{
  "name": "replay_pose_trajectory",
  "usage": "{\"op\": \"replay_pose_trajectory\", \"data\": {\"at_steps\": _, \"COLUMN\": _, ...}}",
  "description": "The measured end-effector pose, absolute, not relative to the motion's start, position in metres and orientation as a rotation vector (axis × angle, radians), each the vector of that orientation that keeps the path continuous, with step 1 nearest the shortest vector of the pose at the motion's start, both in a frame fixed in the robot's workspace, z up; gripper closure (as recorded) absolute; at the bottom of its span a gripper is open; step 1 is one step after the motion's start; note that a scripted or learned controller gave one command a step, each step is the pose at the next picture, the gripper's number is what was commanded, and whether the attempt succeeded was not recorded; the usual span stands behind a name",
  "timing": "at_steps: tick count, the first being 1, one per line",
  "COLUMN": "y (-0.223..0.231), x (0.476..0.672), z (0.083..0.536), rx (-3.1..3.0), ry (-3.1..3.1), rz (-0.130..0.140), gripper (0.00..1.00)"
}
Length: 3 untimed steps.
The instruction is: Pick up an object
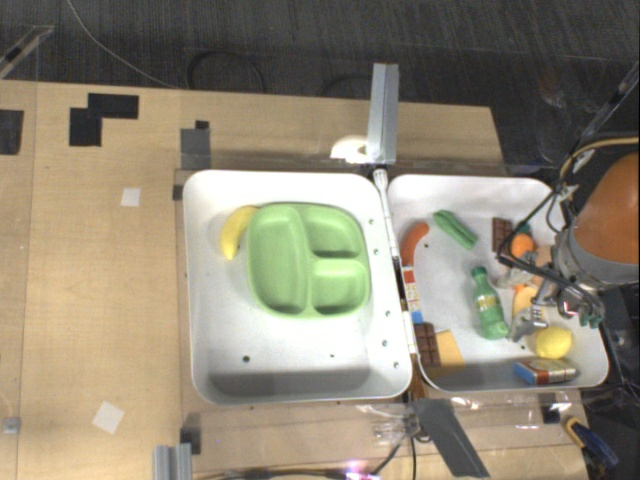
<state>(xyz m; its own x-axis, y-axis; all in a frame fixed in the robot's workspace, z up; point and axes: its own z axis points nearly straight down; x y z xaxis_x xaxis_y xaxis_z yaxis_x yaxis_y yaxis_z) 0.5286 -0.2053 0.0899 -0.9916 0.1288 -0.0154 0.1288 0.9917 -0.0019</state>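
Observation:
My gripper [530, 320] hangs low over the right side of the right bin [470, 200], below the arm's orange band [608, 216]. It is between a green bottle [488, 306] on its left and a yellow lemon [552, 343] just below and to its right. An orange fruit [522, 245] and a brown block [502, 233] lie behind it. I see nothing held in the gripper.
The right bin also holds a red-orange curved piece [412, 238], a green stick [455, 230], a chocolate bar [427, 343], an orange block [449, 349] and a blue-red tube [545, 372]. The left bin [215, 358] holds a green divided tray [305, 258] and a banana [235, 231].

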Motion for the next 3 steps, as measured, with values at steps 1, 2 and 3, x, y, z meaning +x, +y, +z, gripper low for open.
{"op": "replay_pose_trajectory", "data": {"at_steps": 1, "y": -0.179, "x": 0.554, "z": 0.090, "rx": 0.626, "ry": 3.063, "rz": 0.000, "gripper": 0.00}}
{"op": "replay_pose_trajectory", "data": {"at_steps": 2, "y": -0.179, "x": 0.559, "z": 0.104, "rx": 0.611, "ry": 3.049, "rz": -0.003, "gripper": 1.00}}
{"op": "replay_pose_trajectory", "data": {"at_steps": 3, "y": -0.179, "x": 0.559, "z": 0.104, "rx": 0.610, "ry": 3.050, "rz": -0.003, "gripper": 0.00}}
